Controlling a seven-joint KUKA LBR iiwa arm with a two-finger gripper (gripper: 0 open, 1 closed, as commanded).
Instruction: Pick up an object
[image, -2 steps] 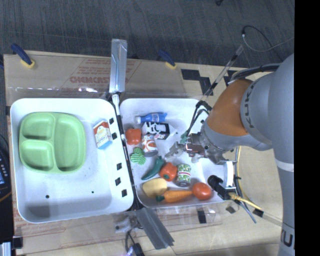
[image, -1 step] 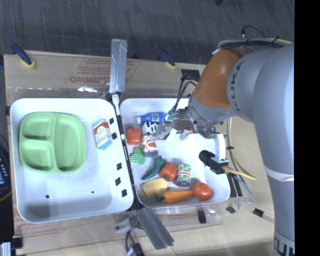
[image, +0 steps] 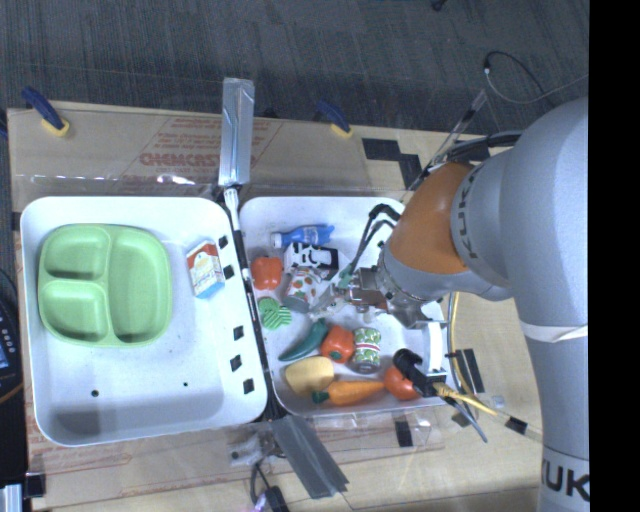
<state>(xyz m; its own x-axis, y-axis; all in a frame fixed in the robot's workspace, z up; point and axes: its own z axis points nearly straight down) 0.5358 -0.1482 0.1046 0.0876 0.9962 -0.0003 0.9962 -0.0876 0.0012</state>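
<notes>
The claw (image: 352, 293) hangs low in the right bin (image: 262, 215); whether it is wide or narrow cannot be told. Just beneath lies a spotted cup (image: 367, 349), a red pepper (image: 338, 344) beside it, a carrot (image: 352, 392) beyond.

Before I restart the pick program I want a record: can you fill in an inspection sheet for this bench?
Surface: two white bins side by side; right bin crowded.
Job's things: orange carrot, yellow toy, blue-and-white bottle, mixed toy food.
Clutter: green divided plate and small carton in left bin.
End effector: low over right bin's toys.
Cables: black cable looped at the wrist.
Surroundings: cardboard, blue clamps.
</notes>
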